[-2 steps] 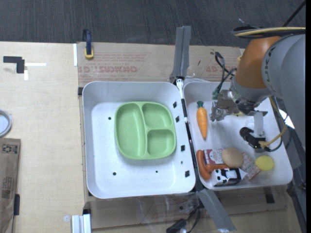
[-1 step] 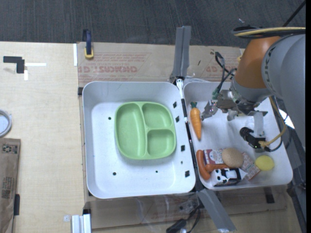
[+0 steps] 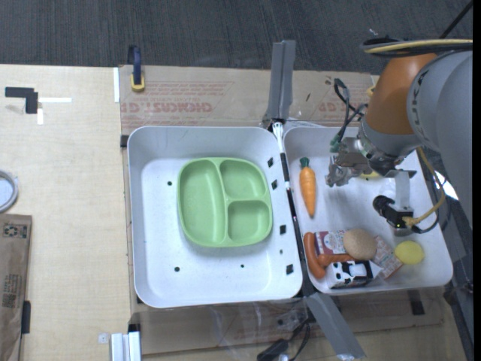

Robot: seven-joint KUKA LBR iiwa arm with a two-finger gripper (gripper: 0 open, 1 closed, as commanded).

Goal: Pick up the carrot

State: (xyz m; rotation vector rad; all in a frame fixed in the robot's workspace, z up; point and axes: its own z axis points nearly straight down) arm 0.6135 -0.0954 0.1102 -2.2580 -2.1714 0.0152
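Carrot [image 3: 308, 189] lying free along the left wall of the right bin [image 3: 443, 265], green top pointing away. Claw [image 3: 340, 173] hovering just right of it, likely lining up; finger state impossible to tell. Other food clustered nearer the front.

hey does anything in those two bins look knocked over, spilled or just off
Nothing stands out. The carrot lies flat along the left wall of the right bin, whole and apart from the gripper. The other toy foods are heaped at that bin's near end. The green divided plate sits level in the left bin.
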